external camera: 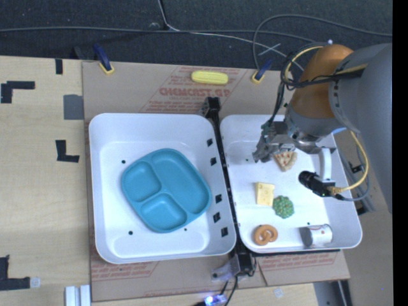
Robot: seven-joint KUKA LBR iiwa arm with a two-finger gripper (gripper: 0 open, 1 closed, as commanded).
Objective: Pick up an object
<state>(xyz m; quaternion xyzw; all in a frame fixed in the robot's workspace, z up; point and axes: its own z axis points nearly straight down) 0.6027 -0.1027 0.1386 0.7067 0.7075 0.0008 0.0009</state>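
We are looking down at a slant on a table point(38, 171) of pale wood, with a sheet of brown cardboard point(159, 91) lying on it under two shallow white bins side by side.

The left bin point(105, 132) is holding a blue tray point(166, 189) with three compartments, lying flat near the bin's middle.

The right bin point(239, 129) is holding several small things. A tan wedge point(286, 159) is lying toward the bin's 12 o'clock side. A yellow block point(264, 194) is sitting near the middle, and a green ball point(283, 206) is sitting just beside it at its 4 o'clock. A brown pretzel point(265, 235) is lying toward 6 o'clock, and a grey cylinder point(316, 235) is lying on its side at the pretzel's 3 o'clock, near the bin's corner.

The arm point(357, 88) is reaching in from 3 o'clock, grey with an orange band point(322, 69) above the wrist. Its hand point(271, 146) is hanging over the 12 o'clock part of the right bin, just beside the wedge at the wedge's 10 o'clock. We cannot tell whether its fingers are apart or together, and we are seeing nothing between them.

A yellow banana point(209, 77) is lying on the cardboard beyond the bins, at 12 o'clock. Cables point(268, 34) are looping across the dark floor point(76, 11) behind the table.
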